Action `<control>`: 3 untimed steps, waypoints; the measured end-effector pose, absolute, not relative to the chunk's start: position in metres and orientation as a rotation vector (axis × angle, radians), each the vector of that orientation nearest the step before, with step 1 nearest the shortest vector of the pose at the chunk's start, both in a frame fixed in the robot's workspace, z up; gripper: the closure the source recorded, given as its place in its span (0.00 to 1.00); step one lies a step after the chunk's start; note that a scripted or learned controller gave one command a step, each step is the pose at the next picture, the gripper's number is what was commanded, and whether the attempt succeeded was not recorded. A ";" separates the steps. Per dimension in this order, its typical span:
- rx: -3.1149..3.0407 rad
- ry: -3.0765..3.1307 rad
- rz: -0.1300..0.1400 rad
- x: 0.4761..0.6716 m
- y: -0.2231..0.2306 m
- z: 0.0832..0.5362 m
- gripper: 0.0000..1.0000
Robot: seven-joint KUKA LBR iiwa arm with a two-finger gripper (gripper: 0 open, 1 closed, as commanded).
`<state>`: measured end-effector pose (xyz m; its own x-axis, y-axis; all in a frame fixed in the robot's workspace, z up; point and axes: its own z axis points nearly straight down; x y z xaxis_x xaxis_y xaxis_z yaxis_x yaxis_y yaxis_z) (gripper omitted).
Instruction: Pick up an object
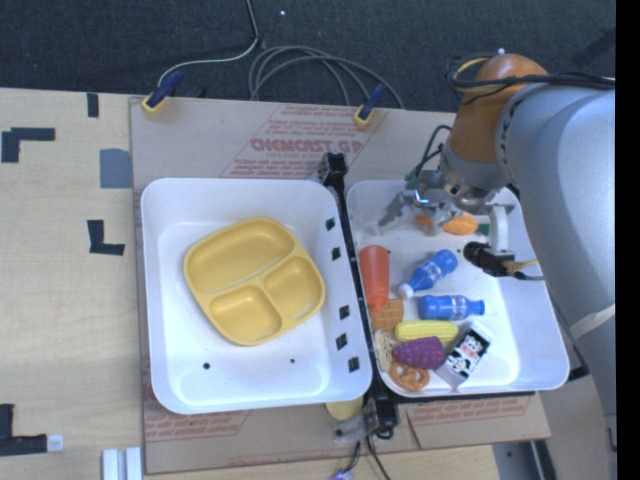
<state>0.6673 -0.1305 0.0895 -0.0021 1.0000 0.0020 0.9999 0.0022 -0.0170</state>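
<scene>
One small orange item [458, 225] half hidden under claw [432, 204], fingers unclear

Arm body: a thick, rounded link [575, 188] in smooth pale grey, filling the right side of the frame, with a soft matte sheen.
Band: an orange ring [490, 108] at the upper right, glossy, domed on top, sitting where the grey casing narrows.
Wrist: below the band a darker grey collar with small metal parts, too cluttered to make out screws.
Cables: thin dark wires loop beside the wrist, on its left.
Claw [428, 200]: silvery-grey metal pieces with a small bluish spot; details blurred.
Side fitting: a black piece [488, 259] on a white bracket, lower right of the wrist.
</scene>
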 end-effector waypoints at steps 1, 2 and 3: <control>-2.227 -2.221 0.001 0.668 -0.197 0.125 0.00; -2.225 -2.224 -0.001 0.584 -0.167 0.085 0.00; -2.223 -2.228 -0.005 0.642 -0.214 0.087 0.00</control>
